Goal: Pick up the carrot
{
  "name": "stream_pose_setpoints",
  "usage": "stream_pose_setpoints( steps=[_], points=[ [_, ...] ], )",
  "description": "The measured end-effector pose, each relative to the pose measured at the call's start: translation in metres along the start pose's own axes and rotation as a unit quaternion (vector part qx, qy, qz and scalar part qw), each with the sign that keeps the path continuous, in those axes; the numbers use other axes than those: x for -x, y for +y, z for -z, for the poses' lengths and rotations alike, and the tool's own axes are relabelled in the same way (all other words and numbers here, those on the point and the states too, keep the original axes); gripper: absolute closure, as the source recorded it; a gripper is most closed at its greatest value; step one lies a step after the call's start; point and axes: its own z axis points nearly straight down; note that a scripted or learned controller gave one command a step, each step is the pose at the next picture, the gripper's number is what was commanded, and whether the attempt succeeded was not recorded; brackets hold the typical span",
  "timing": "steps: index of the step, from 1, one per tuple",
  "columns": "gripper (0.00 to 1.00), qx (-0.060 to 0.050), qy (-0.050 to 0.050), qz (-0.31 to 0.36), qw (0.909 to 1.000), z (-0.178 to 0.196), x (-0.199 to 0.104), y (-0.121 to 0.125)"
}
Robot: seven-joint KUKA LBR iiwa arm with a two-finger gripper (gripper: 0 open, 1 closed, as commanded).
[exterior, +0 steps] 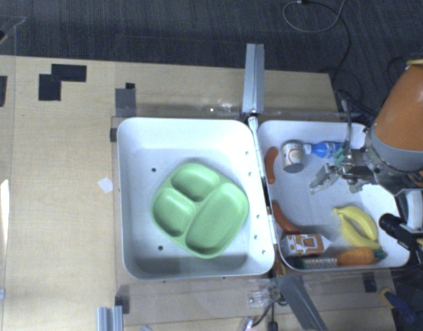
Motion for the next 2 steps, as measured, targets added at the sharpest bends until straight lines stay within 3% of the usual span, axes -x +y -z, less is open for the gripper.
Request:
stream_pose_setpoints(
  steps=[1,2],
  points=[
    [0.00,0.006,-0.001,0.012,0.9999,-0.144,0.028,0.011],
    [0.00,0.005,0.001,-0.179,0.9838,-0.145,0.073,-0.019]
  ],
)
